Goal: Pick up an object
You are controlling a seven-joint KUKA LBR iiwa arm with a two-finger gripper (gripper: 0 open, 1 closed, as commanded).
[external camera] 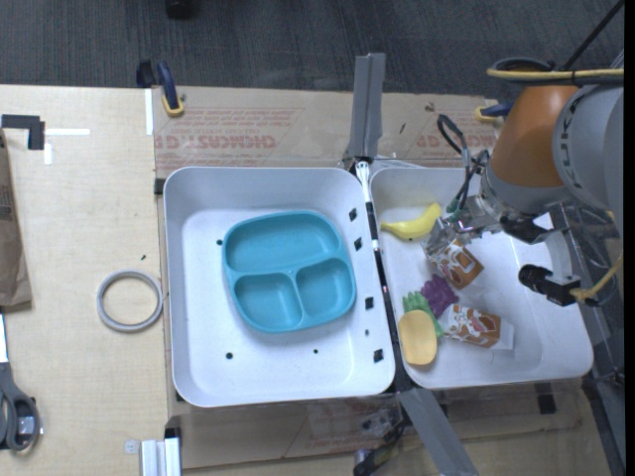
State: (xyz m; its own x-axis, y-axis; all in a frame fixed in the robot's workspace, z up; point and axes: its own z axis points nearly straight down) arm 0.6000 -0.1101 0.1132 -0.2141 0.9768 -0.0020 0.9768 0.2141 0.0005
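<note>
Since the arm hangs low over the right bin, the step in hand reads as the reach and closing on one item.

Gripper: the grey arm's two-finger gripper (458,228) sits near the far wall of the right shallow white bin (556,360), just above a small brown-and-white printed packet (454,264); whether its jaws are spread or pressed together I cannot tell, and nothing is visibly pinched.

Likely target: that packet, touching or just under the tool, beside the yellow plastic banana (413,223) by the bin's far-left corner.

Other choices: a purple toy grape bunch (437,293) mid-bin, a second brown printed packet (472,326) toward the near wall, and a yellow rounded toy piece with a green top (418,335) against the left wall.

Doing it well: come straight down, centre on one item, and keep clear of the banana so two things are not caught together; the packets look thin and may slip.

Left bin: the other white bin (189,296) carries a turquoise three-compartment plastic plate (288,271) at its middle.

Bench: pale wooden top (79,216), a grey ring (130,299) near its left edge, scissors (15,415) at the near-left corner.

Room: dark carpet (298,18) beyond the far edge.
</note>
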